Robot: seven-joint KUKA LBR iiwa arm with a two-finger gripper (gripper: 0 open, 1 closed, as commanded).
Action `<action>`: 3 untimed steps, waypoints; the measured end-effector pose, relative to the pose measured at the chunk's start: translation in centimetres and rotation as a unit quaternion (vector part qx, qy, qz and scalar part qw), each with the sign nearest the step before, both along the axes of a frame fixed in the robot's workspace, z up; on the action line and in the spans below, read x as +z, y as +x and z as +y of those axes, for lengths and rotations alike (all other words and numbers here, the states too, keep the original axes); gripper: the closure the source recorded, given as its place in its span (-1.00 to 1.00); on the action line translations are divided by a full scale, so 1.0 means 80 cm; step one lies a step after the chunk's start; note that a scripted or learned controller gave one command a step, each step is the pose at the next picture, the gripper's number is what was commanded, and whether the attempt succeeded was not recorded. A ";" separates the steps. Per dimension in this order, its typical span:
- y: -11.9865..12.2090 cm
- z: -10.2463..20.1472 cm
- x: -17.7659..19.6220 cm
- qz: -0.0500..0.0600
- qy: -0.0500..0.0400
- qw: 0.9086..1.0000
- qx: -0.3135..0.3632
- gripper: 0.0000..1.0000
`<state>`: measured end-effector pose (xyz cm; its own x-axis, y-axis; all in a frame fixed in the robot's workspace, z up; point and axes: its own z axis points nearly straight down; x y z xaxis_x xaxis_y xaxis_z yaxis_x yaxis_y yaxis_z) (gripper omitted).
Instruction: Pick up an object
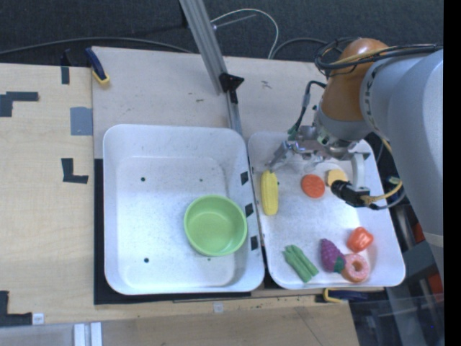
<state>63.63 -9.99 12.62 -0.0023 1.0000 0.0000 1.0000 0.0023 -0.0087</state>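
Hovering over the right bin (382, 215), the gripper (299, 150) sits just above the toy corn cob (269, 192); whether it is open cannot be told. The cob looks light, stiff and smooth, best pinched across its middle. One each: corn, tomato (312, 186), green bean (300, 262), grapes (329, 254), doughnut (356, 267), pepper (359, 238); one green bowl (215, 225) left of the corn.

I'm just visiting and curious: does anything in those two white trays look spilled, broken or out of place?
Nothing stands out. The green bowl sits upright in the left bin. The toy foods, such as the corn and donut, lie loose but intact in the right bin.
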 end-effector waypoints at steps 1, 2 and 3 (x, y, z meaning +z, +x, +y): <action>0.000 0.001 -0.048 -0.004 -0.001 1.000 0.000 -1.00; 0.000 0.002 -0.034 -0.004 0.000 1.000 0.001 1.00; -0.004 0.005 0.020 -0.006 0.000 1.000 0.000 1.00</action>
